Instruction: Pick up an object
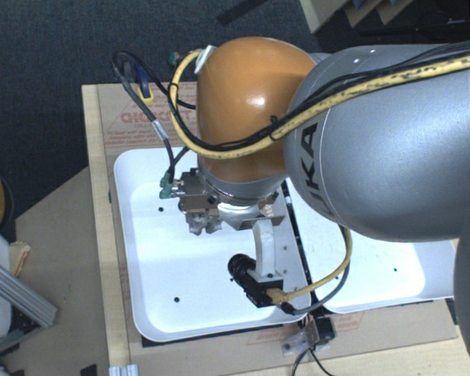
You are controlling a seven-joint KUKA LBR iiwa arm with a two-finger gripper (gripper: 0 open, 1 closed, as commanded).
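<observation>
Reaching in from the bench's right edge, my arm [389, 136] spans the right bin [381, 282] and ends over the left bin [156, 266].

Orange band [246, 96]: sits above my wrist and hides the far middle of the bench [101, 190].

Pincer [199, 218]: points down into the left bin, about midway across it and nearer its far wall than its near wall. Its grey metal body shows just below the wrist. Whether the pincer is open or closed I cannot tell, because my wrist covers it from above.

Object: I cannot tell where it lies, as the bin floor under my wrist and pincer is hidden.

Visible floor of the left bin: white, with one dark dot [176, 299] toward the bench's near left corner.

Yellow cable [217, 148]: loops across the orange band and runs down toward the bench's near edge.

Black cable [163, 136] with a blue plug [141, 82]: rises over the bench's far left corner.

Red lettering [141, 117]: printed along the bench's far edge.
</observation>
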